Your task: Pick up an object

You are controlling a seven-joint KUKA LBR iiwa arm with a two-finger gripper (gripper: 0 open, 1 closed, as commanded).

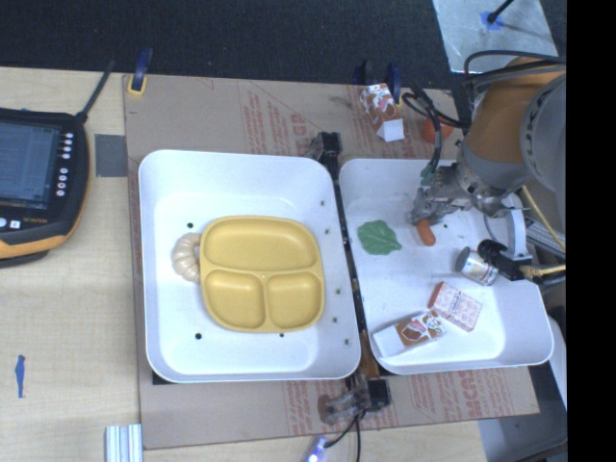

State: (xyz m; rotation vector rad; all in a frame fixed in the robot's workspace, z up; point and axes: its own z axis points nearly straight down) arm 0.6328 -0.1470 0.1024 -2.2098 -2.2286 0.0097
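Two white bins sat side by side on the desk. The left bin held a yellow tray with three compartments, and a pale, lumpy item touched the tray's left edge.

The right bin held several small things. A green leaf-shaped piece lay near its left wall. Just right of that, an orange piece, possibly a toy carrot, lay directly beneath the jaws, which hung over the bin's far part at the end of the arm reaching in from the right. Whether the jaws were apart or together could not be told, nor whether they touched the orange piece; nothing was visibly clamped between them. A small dark bottle lay on its side near the bin's right wall. Nearer the front, a red-and-white packet lay tilted, and a second packet lay just left of it, close to the near wall.

Beyond the right bin, a small box and a white cube rested on the brown board under the bins. A black-and-orange pendant with a screen lay far left on the desk.
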